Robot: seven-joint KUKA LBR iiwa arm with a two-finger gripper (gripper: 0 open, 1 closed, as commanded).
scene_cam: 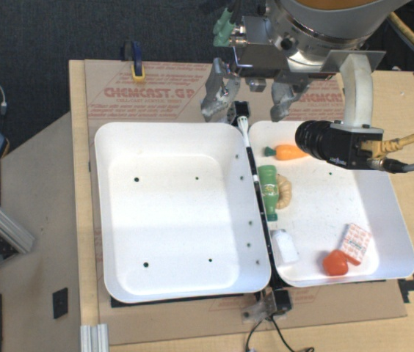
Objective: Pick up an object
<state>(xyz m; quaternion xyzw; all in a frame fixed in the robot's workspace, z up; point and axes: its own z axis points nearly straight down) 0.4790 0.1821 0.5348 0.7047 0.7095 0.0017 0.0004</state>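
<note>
The gripper hung released, holding nothing, above the bins' far edge. Descending there, it risked striking the right bin's rim and missing the carrot.

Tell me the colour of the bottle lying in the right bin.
Green, with a paler label; the camera view shows the bottle best.

One fixed camera hangs above the worktop and looks down at a slant — far enough back to take in both white bins, the left bin and the right bin, side by side. The arm enters from the frame's upper right, close beneath the lens.
</note>
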